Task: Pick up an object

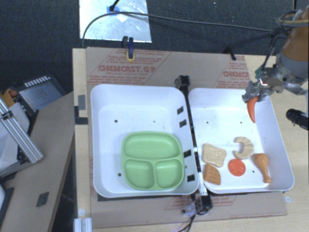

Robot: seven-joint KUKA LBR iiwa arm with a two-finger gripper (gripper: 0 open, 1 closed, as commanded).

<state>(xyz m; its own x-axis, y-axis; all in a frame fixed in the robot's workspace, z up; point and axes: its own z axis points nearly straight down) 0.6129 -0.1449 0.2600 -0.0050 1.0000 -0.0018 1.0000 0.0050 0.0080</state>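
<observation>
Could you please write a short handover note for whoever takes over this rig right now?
Gripper: above the far right corner of the right bin, shut on an orange carrot-like piece that hangs below it, apparently lifted.
Right bin, near end: toast slice, croissant, red round slice, drumstick, small brown pastry.
Left bin: green divided plate.
Done: the pick seems made.
Left: confirm the hold lasts; it looks to be held only by its top end.

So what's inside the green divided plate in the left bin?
Nothing shows in the green divided plate; all three compartments look bare. The left bin floor beneath it is covered.
</observation>
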